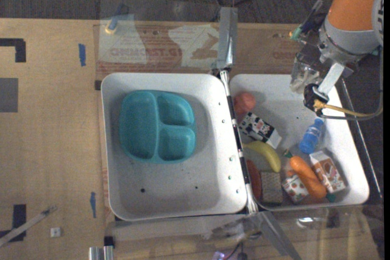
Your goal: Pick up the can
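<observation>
From my station, the job looked to be at the approach step, with nothing lifted yet. The end effector (303,77) hung over the far rim of the right bin (359,182), and I could not tell whether it was spread or pressed together; nothing showed in its grip. I took the can (252,174) to be the dark red, rounded shape lying on its side against that bin's left wall, near the front corner, though it was too small for me to be sure. It lay just beside the banana (265,155) and touching or nearly touching a brown square packet (272,187), well apart from the end effector. I judged the next move called for a traverse across the bin towards the near left corner, then a descent aligned across the can's body, with the wall and banana crowding the approach.
</observation>
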Robot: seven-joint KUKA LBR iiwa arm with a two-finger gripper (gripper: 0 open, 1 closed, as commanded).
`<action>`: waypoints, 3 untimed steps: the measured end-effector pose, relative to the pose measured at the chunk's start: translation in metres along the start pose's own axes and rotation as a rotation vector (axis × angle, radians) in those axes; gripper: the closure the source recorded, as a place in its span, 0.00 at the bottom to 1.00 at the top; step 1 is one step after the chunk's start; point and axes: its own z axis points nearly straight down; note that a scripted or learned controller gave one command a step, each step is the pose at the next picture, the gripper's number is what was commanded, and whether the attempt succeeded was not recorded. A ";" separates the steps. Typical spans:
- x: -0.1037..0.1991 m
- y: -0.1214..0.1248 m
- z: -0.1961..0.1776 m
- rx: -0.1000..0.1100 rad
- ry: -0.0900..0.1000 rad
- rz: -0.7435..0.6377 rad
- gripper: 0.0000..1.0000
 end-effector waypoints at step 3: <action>-0.057 -0.106 -0.031 0.002 -0.001 0.215 1.00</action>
